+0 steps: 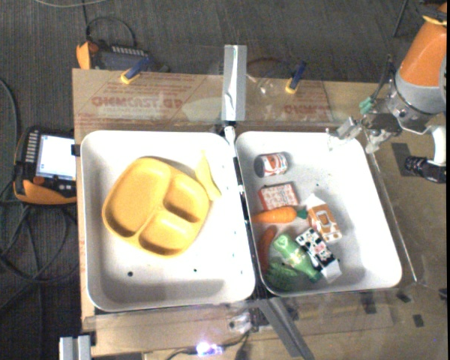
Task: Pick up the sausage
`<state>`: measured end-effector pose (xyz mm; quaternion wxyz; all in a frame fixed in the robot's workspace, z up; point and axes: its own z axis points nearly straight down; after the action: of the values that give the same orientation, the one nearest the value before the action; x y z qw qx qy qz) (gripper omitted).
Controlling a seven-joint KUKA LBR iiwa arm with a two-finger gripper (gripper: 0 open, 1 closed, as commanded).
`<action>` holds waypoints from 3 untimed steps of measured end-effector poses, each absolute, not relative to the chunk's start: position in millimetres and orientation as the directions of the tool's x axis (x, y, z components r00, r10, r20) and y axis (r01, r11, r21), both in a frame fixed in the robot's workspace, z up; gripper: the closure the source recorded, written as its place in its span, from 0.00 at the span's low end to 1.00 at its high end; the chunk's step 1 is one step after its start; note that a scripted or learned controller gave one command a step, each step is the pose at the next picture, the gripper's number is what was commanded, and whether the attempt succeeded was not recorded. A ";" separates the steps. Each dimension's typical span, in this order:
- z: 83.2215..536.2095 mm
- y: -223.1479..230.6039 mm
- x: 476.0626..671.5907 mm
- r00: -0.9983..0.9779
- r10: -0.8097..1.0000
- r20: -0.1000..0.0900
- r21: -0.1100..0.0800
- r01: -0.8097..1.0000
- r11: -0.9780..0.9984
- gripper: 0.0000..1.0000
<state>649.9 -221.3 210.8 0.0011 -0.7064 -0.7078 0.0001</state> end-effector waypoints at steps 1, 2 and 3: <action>125.9 -182.2 612.4 0.231 0.973 0.001 -0.004 0.973 -0.231 0.00; 107.1 -113.8 566.2 0.071 0.997 0.000 0.002 0.997 -0.071 0.00; 182.5 -41.4 493.2 -0.054 0.999 0.001 -0.004 0.999 0.054 0.00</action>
<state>493.2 -41.4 182.5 0.0019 -0.6876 -0.7261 0.0012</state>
